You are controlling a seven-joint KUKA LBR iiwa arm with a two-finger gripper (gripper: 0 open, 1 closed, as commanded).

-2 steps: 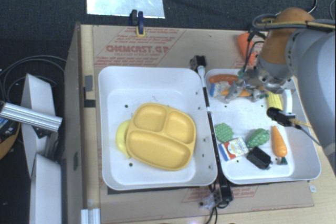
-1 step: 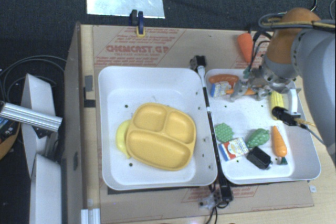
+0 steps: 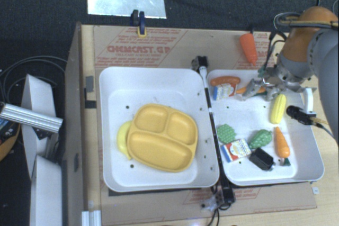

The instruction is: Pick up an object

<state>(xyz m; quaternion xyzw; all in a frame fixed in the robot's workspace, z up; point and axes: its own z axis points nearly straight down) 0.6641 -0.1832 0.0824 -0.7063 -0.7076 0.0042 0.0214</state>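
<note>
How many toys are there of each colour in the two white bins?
Yellow: 2, the divided tray and the corn
Orange: 2, the carrot and the sausage
Green: 2, two bumpy pieces
Black: 1, a small block
Red, white and blue: 2, two small cartons
Total: 9

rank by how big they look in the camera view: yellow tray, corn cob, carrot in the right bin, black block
1. yellow tray, by far the largest
2. corn cob and carrot: these look about the same length, too close to rank
3. black block, the smallest
</note>
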